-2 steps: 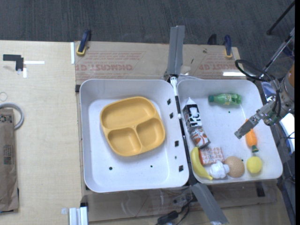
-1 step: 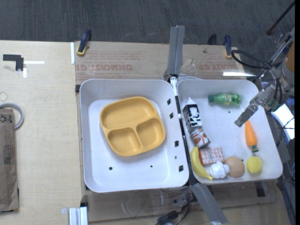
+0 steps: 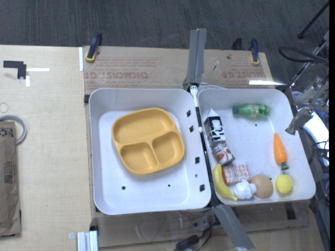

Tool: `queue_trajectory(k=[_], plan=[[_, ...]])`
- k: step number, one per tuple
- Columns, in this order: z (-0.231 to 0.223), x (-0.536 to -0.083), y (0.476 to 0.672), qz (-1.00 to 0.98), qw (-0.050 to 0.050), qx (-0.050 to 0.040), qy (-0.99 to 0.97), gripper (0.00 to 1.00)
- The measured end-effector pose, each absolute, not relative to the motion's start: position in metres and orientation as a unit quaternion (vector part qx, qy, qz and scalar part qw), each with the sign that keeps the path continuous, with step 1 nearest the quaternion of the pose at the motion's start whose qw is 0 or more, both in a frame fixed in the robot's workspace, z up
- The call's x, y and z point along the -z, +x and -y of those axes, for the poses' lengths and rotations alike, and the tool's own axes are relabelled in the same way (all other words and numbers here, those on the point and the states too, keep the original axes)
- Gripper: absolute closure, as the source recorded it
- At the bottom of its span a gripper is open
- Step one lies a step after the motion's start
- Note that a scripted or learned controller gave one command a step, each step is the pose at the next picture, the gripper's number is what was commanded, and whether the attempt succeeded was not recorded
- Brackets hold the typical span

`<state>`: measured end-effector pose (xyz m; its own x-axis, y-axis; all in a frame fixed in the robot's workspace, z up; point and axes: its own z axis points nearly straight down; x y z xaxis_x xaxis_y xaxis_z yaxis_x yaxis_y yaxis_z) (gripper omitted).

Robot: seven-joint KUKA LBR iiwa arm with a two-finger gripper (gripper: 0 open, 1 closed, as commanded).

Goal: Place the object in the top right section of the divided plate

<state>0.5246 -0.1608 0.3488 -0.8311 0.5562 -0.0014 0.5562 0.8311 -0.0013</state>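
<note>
A yellow divided plate lies in the left bin, slightly turned, with one long section at the back and two smaller ones at the front; nothing lies in any of them. My gripper hangs at the right rim of the right bin, just above and right of an orange carrot. It carries nothing that I can see. A green bottle lies at the back of that bin. Near the front lie a lemon, a tan round object and a banana.
A black-and-white carton lies along the right bin's left wall, with a red packet and a white lump below it. Blue clamps hold cardboard behind the bins. A brown bag sits far left.
</note>
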Motion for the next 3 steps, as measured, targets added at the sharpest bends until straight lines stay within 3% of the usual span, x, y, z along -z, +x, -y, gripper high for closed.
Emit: queue_trajectory(k=[1, 3], plan=[[0.1986, -0.4401, 0.5251, -1.0, 0.001, 0.0001, 0.015, 0.0], [0.1985, -0.44, 0.5251, -1.0, 0.001, 0.0, 0.016, 0.0]])
